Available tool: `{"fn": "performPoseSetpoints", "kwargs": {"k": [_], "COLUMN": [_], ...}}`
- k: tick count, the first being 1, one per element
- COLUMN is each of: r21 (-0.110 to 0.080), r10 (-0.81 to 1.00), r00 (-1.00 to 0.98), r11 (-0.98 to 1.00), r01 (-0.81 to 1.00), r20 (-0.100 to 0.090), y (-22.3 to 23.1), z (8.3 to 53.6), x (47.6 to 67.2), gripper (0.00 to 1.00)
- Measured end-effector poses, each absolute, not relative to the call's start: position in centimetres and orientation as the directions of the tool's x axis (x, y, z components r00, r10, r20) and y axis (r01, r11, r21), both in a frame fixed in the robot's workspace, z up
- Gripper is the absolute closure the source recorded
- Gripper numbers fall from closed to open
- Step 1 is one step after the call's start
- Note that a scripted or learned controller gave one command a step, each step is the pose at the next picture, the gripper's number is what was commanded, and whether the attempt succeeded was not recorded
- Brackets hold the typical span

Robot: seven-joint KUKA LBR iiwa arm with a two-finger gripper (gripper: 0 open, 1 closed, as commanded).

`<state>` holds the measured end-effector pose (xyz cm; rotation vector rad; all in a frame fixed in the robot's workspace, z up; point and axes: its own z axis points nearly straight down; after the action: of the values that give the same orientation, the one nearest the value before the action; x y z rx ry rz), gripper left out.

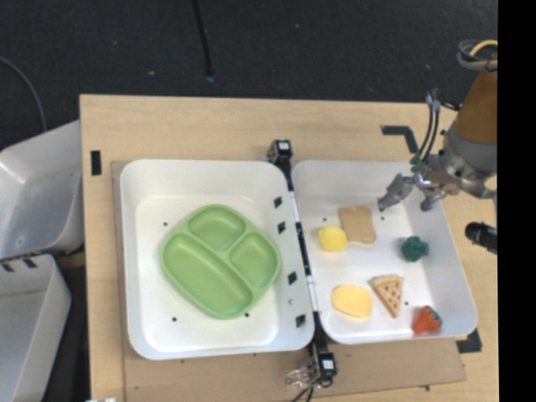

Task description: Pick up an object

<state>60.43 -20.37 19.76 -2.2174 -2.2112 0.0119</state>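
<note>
Here the gripper (416, 193) hangs over the far right part of the right bin (448, 249), reaching in from the right edge under the arm's orange band (479, 107). Its two fingers are spread apart, one slanting down to the left and the other to the right, with nothing between them. Below and to the left of it, inside the same bin, a tan slice of toy bread (358, 224) lies flat, and a small yellow lemon (332, 239) sits just beside the bread on its left, touching or nearly touching it. A dark green piece, perhaps broccoli (413, 248), rests near the bin's right wall, below the gripper and apart from it. Nearer the front wall lie a yellow rounded piece (352, 301) and, just to its right, a pizza wedge (389, 293) with its point toward the front. A red strawberry (426, 320) sits in the front right corner. The left bin (134, 224) holds a green divided plate (219, 260) with three compartments, lying flat near the middle. Both bins rest side by side on the pale wooden bench (209, 124).
</note>
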Motion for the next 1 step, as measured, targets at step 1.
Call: {"fn": "performPoseSetpoints", "kwargs": {"k": [1], "r21": [0.001], "r10": [1.000], "r00": [-0.002], "r11": [0.002], "r01": [1.000], "r20": [-0.001], "y": [-20.31], "z": [20.64], "x": [60.76], "gripper": [0.00]}}
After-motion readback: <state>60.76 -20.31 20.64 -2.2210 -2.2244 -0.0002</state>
